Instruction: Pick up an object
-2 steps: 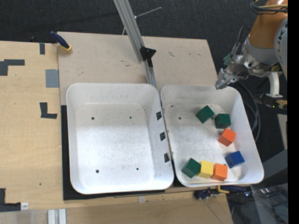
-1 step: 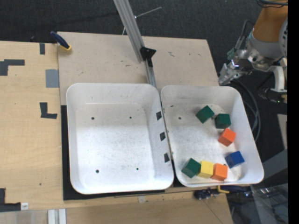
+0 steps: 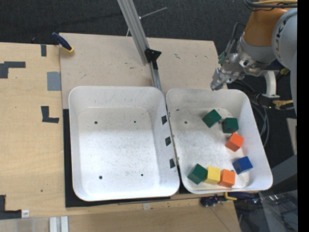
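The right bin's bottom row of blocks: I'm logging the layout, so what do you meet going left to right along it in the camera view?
Green block → yellow block → orange block → blue block, which sits slightly higher than the other three.

Both bins (image 3: pixel 116 93) are white. The blocks are three green (image 3: pixel 211 118), two orange (image 3: pixel 235 141), one yellow (image 3: pixel 213 175) and one blue (image 3: pixel 242 165).
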Robot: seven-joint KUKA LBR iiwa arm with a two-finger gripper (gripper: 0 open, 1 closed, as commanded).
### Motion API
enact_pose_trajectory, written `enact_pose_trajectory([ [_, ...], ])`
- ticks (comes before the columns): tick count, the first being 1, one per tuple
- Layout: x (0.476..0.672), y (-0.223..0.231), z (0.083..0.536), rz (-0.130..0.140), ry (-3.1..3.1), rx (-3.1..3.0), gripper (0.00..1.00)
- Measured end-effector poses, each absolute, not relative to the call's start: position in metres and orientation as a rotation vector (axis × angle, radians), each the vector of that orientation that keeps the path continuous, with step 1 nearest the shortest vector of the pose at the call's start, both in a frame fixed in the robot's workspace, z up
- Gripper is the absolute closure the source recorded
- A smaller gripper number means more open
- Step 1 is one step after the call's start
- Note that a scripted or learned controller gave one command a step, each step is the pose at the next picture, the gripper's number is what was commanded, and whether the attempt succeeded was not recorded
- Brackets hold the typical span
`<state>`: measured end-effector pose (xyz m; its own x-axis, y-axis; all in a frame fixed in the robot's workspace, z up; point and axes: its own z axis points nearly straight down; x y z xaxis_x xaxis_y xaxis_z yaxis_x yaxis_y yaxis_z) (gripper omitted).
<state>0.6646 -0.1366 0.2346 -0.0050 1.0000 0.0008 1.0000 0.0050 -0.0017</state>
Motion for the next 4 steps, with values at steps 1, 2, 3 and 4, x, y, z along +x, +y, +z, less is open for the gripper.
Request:
enact_pose_trajectory([
  [1, 0.659, -0.083, 0.243, -0.001, -2.227, -2.213, 1.00],
  [2, 0.658, -0.021, 0.233, 0.001, -2.227, -2.211, 1.00],
  [3, 0.662, 0.038, 0.223, 0.002, -2.227, -2.211, 1.00],
  [4, 0.656, 0.099, 0.234, -0.001, -2.229, -2.211, 1.00],
])
